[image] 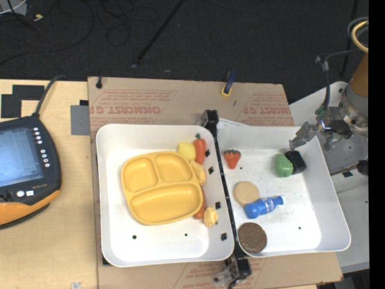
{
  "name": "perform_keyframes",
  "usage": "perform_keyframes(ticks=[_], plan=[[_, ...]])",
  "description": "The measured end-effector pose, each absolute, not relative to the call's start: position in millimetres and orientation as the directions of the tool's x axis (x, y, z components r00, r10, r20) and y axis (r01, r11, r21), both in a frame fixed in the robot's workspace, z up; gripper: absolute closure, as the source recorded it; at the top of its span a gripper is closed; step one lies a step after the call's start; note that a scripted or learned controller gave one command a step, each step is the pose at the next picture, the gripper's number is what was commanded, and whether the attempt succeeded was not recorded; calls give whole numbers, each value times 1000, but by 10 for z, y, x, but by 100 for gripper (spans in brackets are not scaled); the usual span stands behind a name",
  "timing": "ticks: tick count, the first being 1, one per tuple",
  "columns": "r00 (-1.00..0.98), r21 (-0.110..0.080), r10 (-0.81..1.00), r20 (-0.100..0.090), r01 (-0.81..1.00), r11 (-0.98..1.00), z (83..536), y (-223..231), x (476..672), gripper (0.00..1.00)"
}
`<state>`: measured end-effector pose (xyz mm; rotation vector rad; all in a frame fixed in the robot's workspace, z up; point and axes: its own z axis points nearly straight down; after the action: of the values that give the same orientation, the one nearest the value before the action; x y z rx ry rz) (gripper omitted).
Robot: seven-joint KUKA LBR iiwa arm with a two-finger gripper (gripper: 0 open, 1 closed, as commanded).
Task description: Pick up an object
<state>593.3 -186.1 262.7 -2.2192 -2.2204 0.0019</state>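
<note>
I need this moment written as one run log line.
claw: right bin, beside green object | grasp: none seen | yellow tray: left bin

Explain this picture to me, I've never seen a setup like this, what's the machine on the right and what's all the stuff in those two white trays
You are looking down at a slant from a camera fixed above a workbench. The machine at the right edge is a robot arm; its hand hangs over the right bin's far corner, close to a small black block. I can't tell whether its fingers are open or shut, and nothing is visibly held.

The left bin holds a yellow divided plate, with small toy foods along its right side, including a carrot and a lemon.

The right bin holds a toy strawberry, a green lump touching the black block, a tan disc, a small blue bottle and a brown cookie.

The screen device at left looks like the robot's control pad.
</note>
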Motion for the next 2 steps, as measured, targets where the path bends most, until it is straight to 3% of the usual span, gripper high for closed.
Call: perform_keyframes(ticks=[1,2], plan=[[0,-12,1000,3,1000,0,1229,-2124,6022,0],[-2,-6,1000,3,1000,2,850,-1856,6030,0]])
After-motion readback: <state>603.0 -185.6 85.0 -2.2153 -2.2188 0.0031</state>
